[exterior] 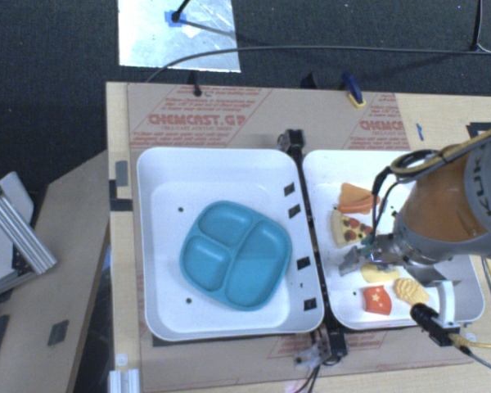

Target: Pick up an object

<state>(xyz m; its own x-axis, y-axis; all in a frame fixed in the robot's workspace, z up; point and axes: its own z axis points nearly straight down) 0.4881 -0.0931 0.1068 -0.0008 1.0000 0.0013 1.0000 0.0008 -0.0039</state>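
Observation:
My gripper [358, 259] reaches low into the right bin [327, 219], its grey fingers pointing left over the bin floor. Toy food lies around it: an orange wedge [354, 197] at the back, a pizza slice [345, 227] just above the fingers, a yellow piece [380, 274] right below them, a red piece [377, 300] nearer the front, and a tan piece [411, 290] beside that. I see nothing held between the fingers. The arm's orange band hides the bin's right part.
The left bin [159, 219] holds a blue divided plate [235, 254]. A black divider with clips [304, 236] runs between the bins. The bench edge lies close below both bins.

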